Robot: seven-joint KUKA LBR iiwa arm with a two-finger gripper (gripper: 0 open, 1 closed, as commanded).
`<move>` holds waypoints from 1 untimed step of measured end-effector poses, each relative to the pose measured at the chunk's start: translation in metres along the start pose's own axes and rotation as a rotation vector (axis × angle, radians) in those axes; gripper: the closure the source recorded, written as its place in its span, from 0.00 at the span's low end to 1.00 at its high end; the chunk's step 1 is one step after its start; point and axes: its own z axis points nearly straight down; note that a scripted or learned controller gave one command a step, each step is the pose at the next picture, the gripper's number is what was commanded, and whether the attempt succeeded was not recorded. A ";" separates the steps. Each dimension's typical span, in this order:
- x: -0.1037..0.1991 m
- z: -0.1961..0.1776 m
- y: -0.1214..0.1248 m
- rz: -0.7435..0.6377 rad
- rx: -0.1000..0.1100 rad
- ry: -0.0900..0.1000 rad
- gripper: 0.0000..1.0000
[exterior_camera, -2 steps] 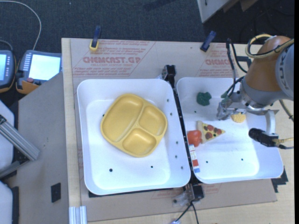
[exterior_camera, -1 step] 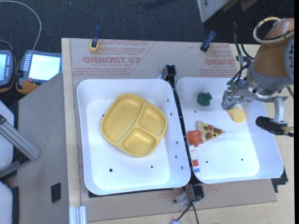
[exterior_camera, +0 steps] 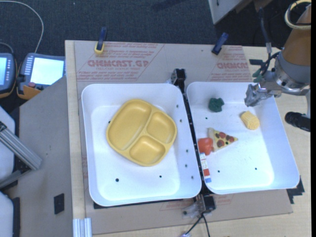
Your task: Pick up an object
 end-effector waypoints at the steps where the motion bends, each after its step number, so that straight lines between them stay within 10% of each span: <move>1: 0.000 -0.021 0.001 0.000 0.000 0.000 1.00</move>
